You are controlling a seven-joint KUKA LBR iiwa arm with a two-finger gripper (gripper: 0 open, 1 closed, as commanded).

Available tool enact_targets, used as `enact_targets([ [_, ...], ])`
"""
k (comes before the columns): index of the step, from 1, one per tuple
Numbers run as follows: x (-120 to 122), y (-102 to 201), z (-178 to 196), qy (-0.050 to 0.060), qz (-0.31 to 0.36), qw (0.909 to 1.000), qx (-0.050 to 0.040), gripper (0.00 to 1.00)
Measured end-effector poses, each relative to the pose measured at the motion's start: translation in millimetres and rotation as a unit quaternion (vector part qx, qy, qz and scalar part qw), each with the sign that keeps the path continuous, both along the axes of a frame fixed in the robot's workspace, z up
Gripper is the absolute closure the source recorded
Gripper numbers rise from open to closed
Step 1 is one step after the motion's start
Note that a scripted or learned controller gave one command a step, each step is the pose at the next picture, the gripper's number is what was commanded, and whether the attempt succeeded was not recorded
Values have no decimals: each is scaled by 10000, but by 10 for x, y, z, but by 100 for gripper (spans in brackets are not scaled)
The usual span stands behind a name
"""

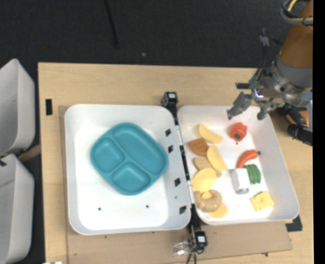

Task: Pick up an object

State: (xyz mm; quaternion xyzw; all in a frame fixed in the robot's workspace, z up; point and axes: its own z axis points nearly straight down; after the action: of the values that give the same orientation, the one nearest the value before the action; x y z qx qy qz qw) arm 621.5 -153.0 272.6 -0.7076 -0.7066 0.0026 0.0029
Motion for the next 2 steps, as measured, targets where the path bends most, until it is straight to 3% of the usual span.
enact_targets([
  [1,15,3,56,-46,9,10000,-4,0],
  [2,-60,-82,-489,-22,3,10000,-9,0],
])
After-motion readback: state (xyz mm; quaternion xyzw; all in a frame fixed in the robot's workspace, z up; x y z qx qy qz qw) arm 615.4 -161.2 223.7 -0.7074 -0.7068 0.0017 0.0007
